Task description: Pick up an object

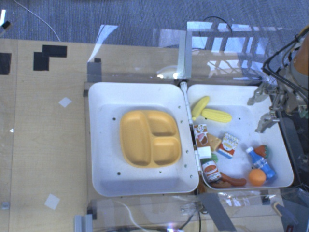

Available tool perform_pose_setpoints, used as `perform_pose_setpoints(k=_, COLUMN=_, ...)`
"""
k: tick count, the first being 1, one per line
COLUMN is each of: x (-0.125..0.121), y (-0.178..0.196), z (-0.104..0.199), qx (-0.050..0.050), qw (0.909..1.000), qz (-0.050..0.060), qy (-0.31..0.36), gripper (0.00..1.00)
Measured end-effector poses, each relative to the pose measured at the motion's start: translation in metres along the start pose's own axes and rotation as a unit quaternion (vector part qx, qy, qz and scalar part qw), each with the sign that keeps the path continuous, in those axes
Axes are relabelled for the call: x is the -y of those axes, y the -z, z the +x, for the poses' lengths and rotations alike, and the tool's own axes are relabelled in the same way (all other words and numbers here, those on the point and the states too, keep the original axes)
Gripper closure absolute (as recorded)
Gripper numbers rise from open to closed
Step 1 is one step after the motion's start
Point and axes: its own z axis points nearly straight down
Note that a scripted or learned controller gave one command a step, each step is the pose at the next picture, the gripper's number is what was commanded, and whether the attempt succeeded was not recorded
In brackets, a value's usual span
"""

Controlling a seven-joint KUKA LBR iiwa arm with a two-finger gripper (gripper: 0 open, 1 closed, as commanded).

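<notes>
No text, brand or number can be read anywhere. The small carton with its red and blue front, the brown packet beside it and the label of the jar in the right bin all bear printing, but it is too small and blurred to make out. The black blocks on the tabletop are plain shapes, not letters or signs.

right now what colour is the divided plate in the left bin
Yellow, a plain mustard shade; the divided plate shows clearly in the camera view.
</notes>
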Motion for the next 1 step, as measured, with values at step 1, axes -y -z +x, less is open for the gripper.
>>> perform_pose_setpoints(k=1, x=0.0423, y=-0.0817, z=0.0408, qx=-0.003, qw=0.9976, qz=-0.001, qy=0.069, gripper=0.00)
